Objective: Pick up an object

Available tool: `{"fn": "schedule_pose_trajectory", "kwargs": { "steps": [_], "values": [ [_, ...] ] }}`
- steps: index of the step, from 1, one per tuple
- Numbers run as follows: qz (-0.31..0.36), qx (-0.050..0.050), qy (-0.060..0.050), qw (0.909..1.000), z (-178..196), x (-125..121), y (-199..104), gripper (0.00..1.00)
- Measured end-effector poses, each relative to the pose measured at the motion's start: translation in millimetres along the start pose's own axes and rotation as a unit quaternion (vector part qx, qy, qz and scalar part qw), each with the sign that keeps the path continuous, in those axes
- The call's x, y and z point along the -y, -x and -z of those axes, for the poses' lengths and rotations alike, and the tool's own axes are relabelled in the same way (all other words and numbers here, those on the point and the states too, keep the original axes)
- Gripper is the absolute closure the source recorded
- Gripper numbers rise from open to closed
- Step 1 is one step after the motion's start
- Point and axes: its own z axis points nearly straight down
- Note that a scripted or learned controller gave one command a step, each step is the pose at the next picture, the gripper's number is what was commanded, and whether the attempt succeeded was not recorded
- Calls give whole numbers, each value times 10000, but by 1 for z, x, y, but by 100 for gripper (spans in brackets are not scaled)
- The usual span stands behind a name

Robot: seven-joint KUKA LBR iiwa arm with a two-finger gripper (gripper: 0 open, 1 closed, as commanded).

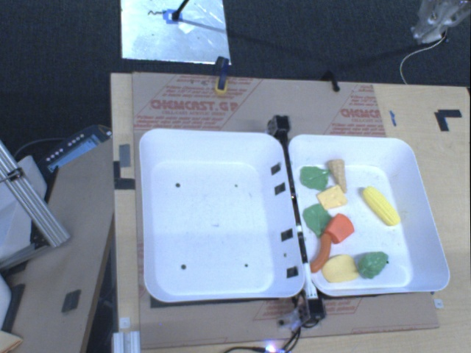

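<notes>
The right bin (423,219) holds several toy foods. A yellow corn cob (380,205) lies at its right, with a tan cone (338,173) and a green piece (314,176) at the back. In the middle are a yellow block (332,197), a green leaf (316,218) and a red-orange piece (339,228). At the front lie an orange stick (321,253), a yellow lemon (339,268) and a green broccoli (372,264). My gripper (440,12) is a blurred grey shape at the top right, far behind the bins and over the dark floor.
The left bin (213,219) sits beside the right one, joined by a black hinge strip (288,197). Both rest on a brown board (191,105). A shiny metal plate (173,20) lies behind, and a grey rail (33,204) stands at the left.
</notes>
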Motion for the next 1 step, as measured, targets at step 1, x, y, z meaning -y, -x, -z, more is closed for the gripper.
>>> {"fn": "schedule_pose_trajectory", "kwargs": {
  "steps": [1],
  "values": [
    [128,-38,2,9999,1,9,-136,100]
  ]
}}
